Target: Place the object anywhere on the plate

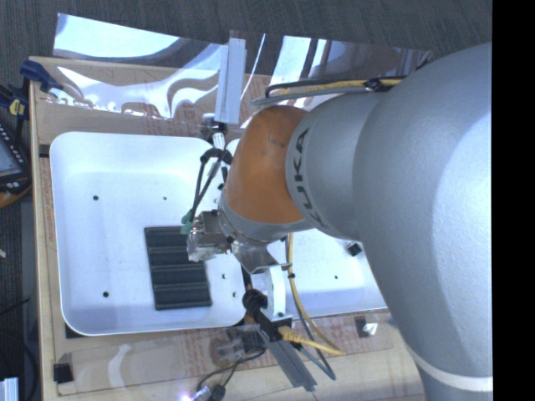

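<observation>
Plate-like dark ribbed slab [176, 267] lies flat on the floor of the left bin [79, 224], in that bin's lower right part, close to the front wall. It is rectangular, with crosswise ridges dividing it into several bands, and its long side runs roughly front to back with a slight tilt. No other loose item can be made out in this bin.

Gripper [203, 239] is positioned at the slab's upper right corner, at or just above the edge. The metal wrist hardware covers the fingertips, so whether the jaws are open, closed or holding anything cannot be told. Contact with the slab cannot be confirmed either.

Nearest the camera's lower edge, on the bench [125, 362], a bundle of yellow and black cables [297, 341] and a bracket hang from the arm in front of the bins.

Arm [401, 182], grey with an orange band [259, 170], reaches in from the right and covers most of the right bin [334, 278], of which a small white strip is visible below the arm.

Beyond the bins, at the far side, stand reflective panels [150, 53] with an upright metal strip [230, 82] between them.
</observation>
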Available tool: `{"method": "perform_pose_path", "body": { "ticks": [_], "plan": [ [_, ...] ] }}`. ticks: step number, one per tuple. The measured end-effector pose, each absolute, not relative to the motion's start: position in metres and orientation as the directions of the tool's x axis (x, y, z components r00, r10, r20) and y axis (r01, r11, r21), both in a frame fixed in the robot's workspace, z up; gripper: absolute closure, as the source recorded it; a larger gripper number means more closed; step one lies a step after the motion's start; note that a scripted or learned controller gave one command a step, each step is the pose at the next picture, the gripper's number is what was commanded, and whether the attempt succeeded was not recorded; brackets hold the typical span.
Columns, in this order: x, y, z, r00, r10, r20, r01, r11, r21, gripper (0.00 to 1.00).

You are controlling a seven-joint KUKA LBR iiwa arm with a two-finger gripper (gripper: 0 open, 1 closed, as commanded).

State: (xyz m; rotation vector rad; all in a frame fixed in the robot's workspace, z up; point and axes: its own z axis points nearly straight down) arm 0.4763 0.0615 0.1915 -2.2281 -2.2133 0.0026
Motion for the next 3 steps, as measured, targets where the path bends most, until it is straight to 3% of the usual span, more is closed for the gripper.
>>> {"method": "perform_pose_path", "body": {
  "ticks": [1,2,3],
  "plan": [
    [0.475,0.131,0.16,0.104,0.995,-0.002,0.995,-0.104,-0.007,1.0],
    [0.474,0.149,0.139,0.516,0.857,-0.003,0.857,-0.516,-0.005,1.0],
    [0.476,0.058,0.191,0.395,0.919,0.0,0.919,-0.395,-0.003,1.0]
  ]
}}
